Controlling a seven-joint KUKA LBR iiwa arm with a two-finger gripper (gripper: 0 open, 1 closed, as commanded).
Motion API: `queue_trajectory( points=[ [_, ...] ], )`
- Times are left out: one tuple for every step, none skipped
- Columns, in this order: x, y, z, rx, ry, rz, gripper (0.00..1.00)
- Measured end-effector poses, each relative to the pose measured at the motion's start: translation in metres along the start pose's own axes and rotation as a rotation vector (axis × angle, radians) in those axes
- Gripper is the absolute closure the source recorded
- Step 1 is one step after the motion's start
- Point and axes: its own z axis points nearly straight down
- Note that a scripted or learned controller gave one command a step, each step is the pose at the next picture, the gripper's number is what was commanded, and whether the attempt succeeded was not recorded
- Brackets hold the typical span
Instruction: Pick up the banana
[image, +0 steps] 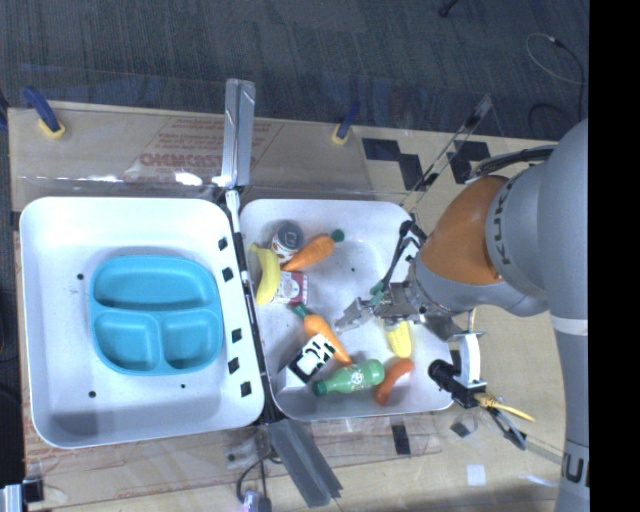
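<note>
- The gripper (372, 305) hangs low over the middle of the right bin (345, 212), reaching in from the arm's grey and orange wrist. Its metal fingers (352, 315) point toward the bin's centre with a gap between them and nothing visible in that gap, so I read the claw as open and empty.
- Just beside the wrist lies a small yellow piece (399, 340), and next to that an orange piece (394, 376) near the bin's near wall.
- Below the fingers, a carrot (322, 332) slants across the floor, with a black-and-white block (312, 358) and a green bottle (350, 377) touching or nearly touching it.
- The banana (265, 274) lies against the right bin's left wall, curved, well apart from the claw. A pink-and-white packet (293, 287) sits just beside it, and a second carrot (311, 251) and a small can (288, 238) lie near its top end.
- The left bin (50, 300) holds a blue divided tray (155, 311).
- Progress, as I judge it: the pick is not yet made. The banana rests untouched; the claw must cross the bin to it, close on it and lift.
</note>
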Motion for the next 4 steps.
queue_trajectory(
  points=[
    [-0.005,0.005,0.008,-0.005,0.007,-0.049,0.0],
    [-0.008,0.005,-0.001,-0.004,-0.003,-0.05,1.0],
    [-0.018,-0.032,0.012,0.001,-0.01,0.009,1.0],
    [-0.017,-0.032,0.003,0.003,-0.01,0.005,1.0]
  ],
)
